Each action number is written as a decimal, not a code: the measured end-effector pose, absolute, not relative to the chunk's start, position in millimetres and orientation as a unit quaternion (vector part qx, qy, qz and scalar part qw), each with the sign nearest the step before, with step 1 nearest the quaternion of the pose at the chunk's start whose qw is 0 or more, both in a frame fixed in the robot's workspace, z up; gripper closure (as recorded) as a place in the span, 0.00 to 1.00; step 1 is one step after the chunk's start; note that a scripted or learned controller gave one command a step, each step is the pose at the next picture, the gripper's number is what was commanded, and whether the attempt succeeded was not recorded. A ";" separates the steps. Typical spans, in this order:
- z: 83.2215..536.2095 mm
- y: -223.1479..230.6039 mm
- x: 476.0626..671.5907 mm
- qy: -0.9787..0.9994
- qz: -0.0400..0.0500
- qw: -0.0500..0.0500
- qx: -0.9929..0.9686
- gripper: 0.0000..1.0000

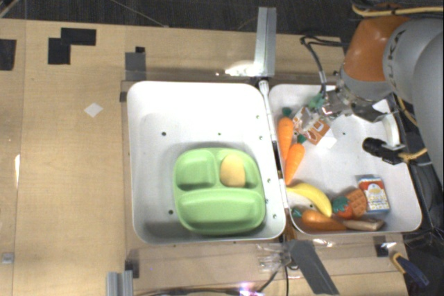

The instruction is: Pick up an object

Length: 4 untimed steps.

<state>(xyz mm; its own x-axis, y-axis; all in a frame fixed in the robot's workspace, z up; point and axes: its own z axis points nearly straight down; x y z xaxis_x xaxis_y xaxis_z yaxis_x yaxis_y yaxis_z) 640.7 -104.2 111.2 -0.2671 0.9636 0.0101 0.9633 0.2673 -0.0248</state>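
Hand (327, 106) over right bin (409, 218); snack packet (312, 125) just below-left; grip state unclear.

Small carton (375, 193): print too blurred, unreadable.

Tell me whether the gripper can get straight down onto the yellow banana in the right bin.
Probably yes. The curved yellow banana lies on top near the right white bin's front-left corner, uncovered, though an orange carrot and other toy food crowd its edges. The gripper is further back.
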 end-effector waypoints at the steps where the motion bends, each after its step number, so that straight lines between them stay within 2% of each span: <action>1: 232.0 -40.9 630.3 -0.775 -0.002 -0.003 -0.633 1.00; 2: 185.3 -68.0 666.4 -0.753 -0.001 -0.002 -0.658 1.00; 3: 141.8 -105.4 592.5 -0.826 -0.001 -0.002 -0.564 1.00; 4: 232.1 -67.2 554.8 -0.832 -0.002 -0.003 -0.554 1.00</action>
